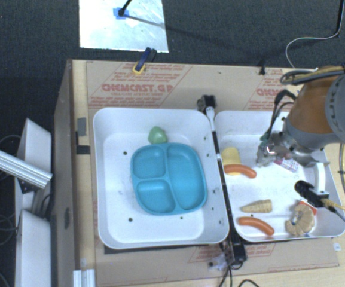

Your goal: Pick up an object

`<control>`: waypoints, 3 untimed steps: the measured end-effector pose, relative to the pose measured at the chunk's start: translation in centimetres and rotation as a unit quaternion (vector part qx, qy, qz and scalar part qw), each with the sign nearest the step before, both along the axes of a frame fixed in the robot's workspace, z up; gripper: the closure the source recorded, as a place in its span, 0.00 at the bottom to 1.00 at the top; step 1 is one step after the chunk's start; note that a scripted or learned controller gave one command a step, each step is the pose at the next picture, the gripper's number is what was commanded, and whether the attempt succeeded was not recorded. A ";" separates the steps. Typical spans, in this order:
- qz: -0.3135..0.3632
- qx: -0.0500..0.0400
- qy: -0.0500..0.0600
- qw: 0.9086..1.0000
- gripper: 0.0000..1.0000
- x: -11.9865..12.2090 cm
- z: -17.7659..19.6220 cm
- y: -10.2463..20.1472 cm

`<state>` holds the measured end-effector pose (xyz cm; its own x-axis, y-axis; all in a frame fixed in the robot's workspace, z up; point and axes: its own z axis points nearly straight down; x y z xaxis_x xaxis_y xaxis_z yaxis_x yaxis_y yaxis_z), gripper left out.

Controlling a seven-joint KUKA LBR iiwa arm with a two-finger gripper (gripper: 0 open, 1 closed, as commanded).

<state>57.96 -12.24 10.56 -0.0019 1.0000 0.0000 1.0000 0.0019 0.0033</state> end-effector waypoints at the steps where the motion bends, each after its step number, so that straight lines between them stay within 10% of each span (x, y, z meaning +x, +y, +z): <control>1: 0.000 0.000 -0.001 1.000 1.00 0.1 1.1 0.0; 2: 0.001 0.000 -0.002 1.000 1.00 0.2 2.1 0.0; 3: -0.001 -0.001 -0.001 1.000 1.00 -1.9 11.5 -1.0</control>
<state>56.10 -13.21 22.02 -0.0001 1.0000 -0.0016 1.0000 0.0002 0.0043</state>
